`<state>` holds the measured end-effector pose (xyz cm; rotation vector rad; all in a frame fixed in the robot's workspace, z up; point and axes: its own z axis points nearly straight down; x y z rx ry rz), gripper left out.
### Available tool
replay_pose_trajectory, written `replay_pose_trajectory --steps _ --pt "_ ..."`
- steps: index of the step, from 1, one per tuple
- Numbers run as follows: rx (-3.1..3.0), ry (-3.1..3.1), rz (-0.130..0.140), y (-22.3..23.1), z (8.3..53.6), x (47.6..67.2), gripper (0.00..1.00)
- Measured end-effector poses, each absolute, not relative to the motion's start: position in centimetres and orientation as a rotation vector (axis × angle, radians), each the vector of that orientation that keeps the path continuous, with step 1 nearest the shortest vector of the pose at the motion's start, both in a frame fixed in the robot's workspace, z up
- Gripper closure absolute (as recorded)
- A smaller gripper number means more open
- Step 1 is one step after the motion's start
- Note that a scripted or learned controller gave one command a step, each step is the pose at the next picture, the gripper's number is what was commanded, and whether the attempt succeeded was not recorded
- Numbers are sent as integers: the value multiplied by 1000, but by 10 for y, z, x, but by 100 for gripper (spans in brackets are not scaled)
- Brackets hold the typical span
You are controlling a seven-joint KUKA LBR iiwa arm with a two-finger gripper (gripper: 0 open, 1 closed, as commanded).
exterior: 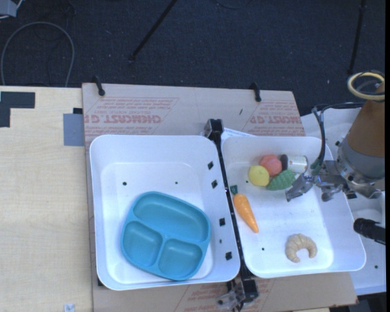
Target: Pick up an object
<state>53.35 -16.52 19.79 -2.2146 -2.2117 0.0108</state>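
Curving beige croissant (pixel 301 247) lies near smooth tapered carrot (pixel 246 212).

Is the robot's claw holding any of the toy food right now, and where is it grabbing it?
Nothing is clearly held. The gripper sits beside the green toy, with no toy seen between its fingers.

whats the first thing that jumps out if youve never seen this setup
Probably the blue divided tray, which lies alone in the left bin and takes up much of its floor. Next comes the bright clutter in the right bin: a yellow ball, a pink ball and a green piece bunched near the gripper, with a carrot by the divider and a croissant nearer the front.
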Motion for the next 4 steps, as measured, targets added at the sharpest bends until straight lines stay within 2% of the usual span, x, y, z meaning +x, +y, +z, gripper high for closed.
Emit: replay_pose_trajectory --steps 1,2,3,4 --pt "-2219 -2219 2 -165 202 536 0" --pt "-2217 -2216 6 -166 159 534 0" --pt "-2218 -2215 5 -165 112 541 0" --pt "-2222 -2216 3 -164 87 541 0"
